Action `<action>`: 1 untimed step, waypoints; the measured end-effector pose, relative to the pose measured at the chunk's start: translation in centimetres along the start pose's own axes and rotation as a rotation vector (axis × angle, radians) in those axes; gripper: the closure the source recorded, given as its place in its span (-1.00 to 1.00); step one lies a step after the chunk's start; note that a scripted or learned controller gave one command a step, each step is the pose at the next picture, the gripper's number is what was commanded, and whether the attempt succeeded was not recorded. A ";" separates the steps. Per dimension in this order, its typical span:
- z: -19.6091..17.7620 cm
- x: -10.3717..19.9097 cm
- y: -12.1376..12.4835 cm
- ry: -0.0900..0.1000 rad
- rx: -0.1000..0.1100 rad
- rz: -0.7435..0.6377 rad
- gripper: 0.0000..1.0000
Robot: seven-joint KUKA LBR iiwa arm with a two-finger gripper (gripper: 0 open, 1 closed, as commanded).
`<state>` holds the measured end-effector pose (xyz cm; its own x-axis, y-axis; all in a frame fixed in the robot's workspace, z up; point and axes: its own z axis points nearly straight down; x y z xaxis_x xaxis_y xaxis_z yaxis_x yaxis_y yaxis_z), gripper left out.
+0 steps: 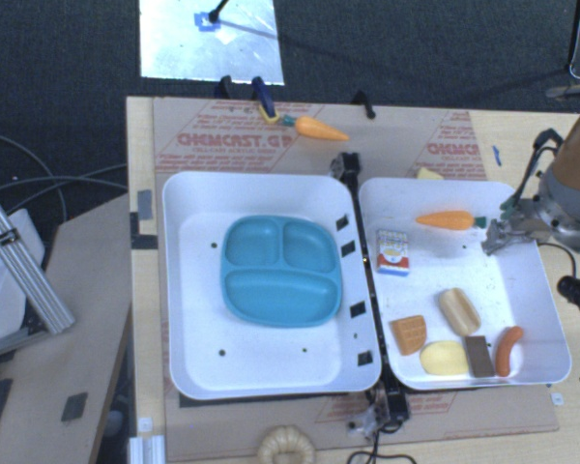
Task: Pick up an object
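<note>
Grey arm reaching in from the right, bent low over right bin (551, 356), gripper (498, 237) just beside carrot (447, 221), claw state impossible to tell

An orange toy carrot (446, 220) lies flat near the right bin's (551, 303) far rim.
</note>
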<state>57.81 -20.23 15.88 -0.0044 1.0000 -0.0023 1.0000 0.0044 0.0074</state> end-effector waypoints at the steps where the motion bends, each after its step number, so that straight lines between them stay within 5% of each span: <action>1: -6.5 -0.2 0.1 0.000 0.000 -0.001 1.00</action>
<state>57.84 -20.40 22.36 -0.0053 1.0000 -0.0025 1.0000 0.0053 0.0077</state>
